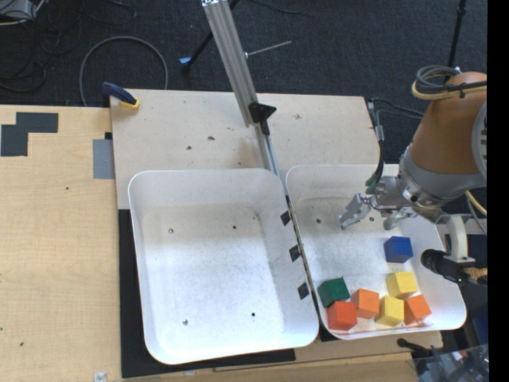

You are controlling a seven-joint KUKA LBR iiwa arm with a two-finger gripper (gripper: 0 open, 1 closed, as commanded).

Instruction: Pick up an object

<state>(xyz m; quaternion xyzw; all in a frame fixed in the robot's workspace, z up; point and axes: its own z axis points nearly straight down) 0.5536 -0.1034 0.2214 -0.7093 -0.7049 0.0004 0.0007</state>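
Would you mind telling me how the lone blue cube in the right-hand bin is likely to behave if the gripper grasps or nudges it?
The blue cube looks rigid with flat faces, so it should probably slide, not roll. Standing apart from the other blocks, it likely leaves room for fingers.

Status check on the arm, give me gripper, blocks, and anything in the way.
Gripper over right bin, holding nothing. Blue block loose nearby; the other blocks clustered at the bin's near edge. Path unobstructed.

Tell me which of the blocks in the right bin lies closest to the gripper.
The blue block. It sits alone, just beside the gripper, while the green, orange and yellow blocks cluster lower along the bin's near edge.
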